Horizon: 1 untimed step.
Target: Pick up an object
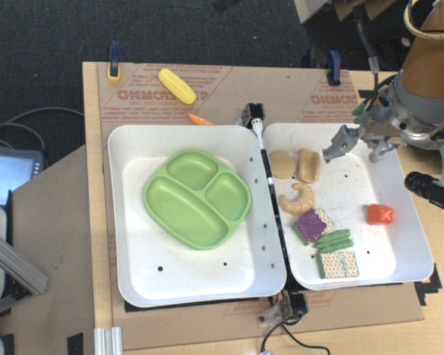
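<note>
The arm reaches in from the right, its orange band high in the corner; the gripper (359, 143) hangs over the upper part of the right bin (407, 268); its fingers (339, 145) stand spread apart with nothing between them. Below and to the left of it, in that same bin, lie the things to pick from: two tan bread-like pieces (296, 165) side by side near the bin's top left; a curled pale croissant shape (299, 198) just beneath them; a purple piece (309, 225) touching a green bean pod (333, 239); a patterned cracker (339, 264) at the bottom. A red-orange block (379, 214) sits well apart from these, toward the bin's right side. The left bin (129, 268) holds a green divided plate (197, 197), lying slightly askew. Beyond the bins, on the cardboard (229, 87), rest a yellow corn cob (177, 86) and a small orange bit (200, 120) at the left bin's rim.
</note>
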### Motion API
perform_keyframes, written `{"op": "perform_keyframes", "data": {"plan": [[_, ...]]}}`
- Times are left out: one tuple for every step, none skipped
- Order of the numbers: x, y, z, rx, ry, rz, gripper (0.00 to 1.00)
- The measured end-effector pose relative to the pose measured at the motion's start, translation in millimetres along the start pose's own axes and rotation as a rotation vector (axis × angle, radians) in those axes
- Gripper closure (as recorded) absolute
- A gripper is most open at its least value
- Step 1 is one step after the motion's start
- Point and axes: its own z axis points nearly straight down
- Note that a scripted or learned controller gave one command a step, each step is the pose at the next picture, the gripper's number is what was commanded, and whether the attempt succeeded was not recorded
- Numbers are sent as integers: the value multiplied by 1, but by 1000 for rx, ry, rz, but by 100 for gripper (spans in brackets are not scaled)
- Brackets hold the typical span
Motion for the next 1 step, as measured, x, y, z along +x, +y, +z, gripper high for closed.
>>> {"op": "perform_keyframes", "data": {"plan": [[-19,23,169,14,2,1,0]]}}
